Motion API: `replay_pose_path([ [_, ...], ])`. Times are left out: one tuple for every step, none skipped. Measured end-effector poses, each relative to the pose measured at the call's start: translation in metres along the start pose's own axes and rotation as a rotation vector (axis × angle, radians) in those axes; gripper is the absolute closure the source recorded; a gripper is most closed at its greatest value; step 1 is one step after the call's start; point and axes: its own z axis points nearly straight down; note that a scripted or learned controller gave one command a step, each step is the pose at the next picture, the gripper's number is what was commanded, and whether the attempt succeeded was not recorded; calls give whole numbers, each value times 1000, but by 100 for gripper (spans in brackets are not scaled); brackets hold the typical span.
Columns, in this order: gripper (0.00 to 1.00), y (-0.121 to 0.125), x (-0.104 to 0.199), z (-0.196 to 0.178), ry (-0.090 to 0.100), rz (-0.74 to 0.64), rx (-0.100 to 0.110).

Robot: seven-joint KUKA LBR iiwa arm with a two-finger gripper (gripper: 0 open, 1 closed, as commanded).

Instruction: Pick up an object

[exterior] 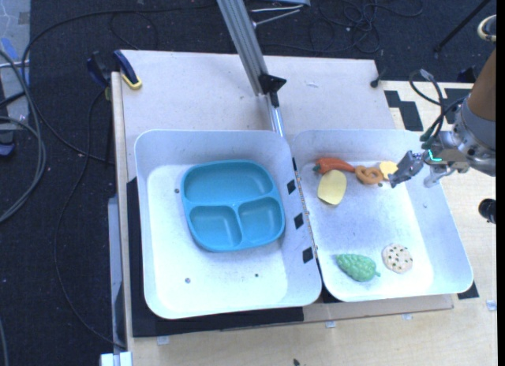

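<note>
Nearby, carrot (334, 165), pretzel (368, 174) (touching), cookie (397, 258).

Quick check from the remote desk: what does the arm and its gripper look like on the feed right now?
The arm comes in at the right edge: a grey, rounded body with an orange band above the wrist. Below it sits a pale metallic wrist block with a small teal light. The gripper is dark and slim, ending in two thin fingers. A dark cable loops beside the wrist.
</note>
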Motion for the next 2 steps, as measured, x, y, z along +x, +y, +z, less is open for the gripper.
replay_pose_path([
  [0,1,0,-1,-1,0,-2],
  [0,-1,-4,43,0,2,2],
])
